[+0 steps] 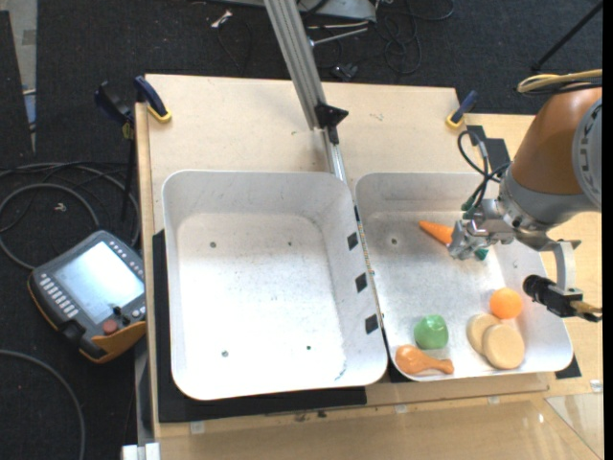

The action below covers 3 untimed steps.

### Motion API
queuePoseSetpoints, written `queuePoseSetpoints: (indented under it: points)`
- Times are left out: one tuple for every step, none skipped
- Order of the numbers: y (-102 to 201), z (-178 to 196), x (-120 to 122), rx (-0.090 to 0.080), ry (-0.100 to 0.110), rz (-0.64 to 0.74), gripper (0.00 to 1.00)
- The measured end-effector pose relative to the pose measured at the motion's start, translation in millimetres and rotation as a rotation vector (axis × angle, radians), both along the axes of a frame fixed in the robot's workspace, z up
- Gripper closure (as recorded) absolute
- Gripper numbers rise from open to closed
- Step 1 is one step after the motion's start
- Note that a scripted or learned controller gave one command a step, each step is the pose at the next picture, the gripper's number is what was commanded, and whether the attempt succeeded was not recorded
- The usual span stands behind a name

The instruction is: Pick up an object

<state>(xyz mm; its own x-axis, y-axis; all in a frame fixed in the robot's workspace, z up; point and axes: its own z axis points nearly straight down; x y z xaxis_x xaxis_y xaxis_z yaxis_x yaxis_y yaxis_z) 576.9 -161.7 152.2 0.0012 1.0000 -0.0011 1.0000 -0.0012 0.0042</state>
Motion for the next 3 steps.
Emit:
queuePoseSetpoints:
  points:
    - [-7.5,56.8,-5.4,-0.001,-0.002,-0.001,1.0]
    - [2.3,107.4,-6.3,-0.001,-0.002,0.005,1.0]
    - [2.6,118.2,-5.4,0.0,0.002,0.005,1.0]
